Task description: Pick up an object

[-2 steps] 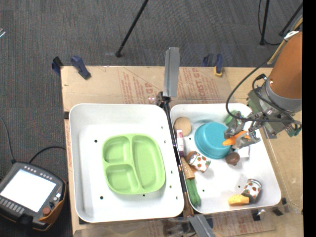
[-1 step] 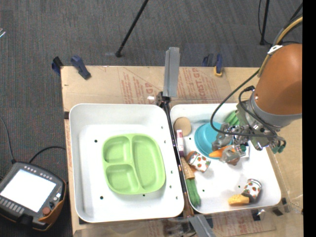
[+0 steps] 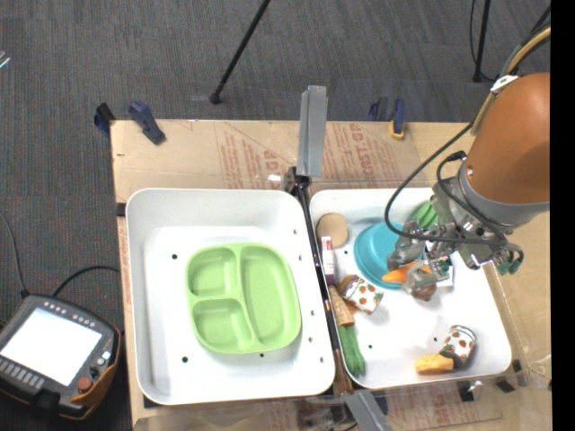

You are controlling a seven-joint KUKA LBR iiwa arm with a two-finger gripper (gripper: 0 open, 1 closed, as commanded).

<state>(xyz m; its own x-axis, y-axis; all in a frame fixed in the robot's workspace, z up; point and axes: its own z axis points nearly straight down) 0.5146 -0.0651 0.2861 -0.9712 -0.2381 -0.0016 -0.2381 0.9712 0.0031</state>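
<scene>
- The step in hand looks like the descent onto a target: the gripper (image 3: 429, 257) hangs low over the right bin (image 3: 395, 359), at its far right part, above a huddle of small things beside the blue bowl (image 3: 373, 250).
- Right under it lie an orange piece (image 3: 394, 277) and a greyish-brown lump (image 3: 421, 285); either may be the object meant (I cannot tell which).
- Whether the pincer is wide, narrow or holding anything, I cannot tell: dark linkage and cables hide its tips.
- The next move, as I judge it, calls for a sure close on one item and a straight lift clear of the bowl's rim; the crowding makes a slip or a double catch likely.
- Count, right bin: one blue bowl, one tan egg-like ball (image 3: 331, 228), two white cups with red spots (image 3: 362, 295) and (image 3: 460, 343), one yellow wedge (image 3: 434, 363), one green stick (image 3: 352, 352) along the near left side, and something green (image 3: 421, 214) half hidden behind the arm.
- Count, left bin (image 3: 153, 241): one green divided plate (image 3: 243, 296), three compartments, lying flat in the middle.
- Two bins in all, side by side and touching.
</scene>
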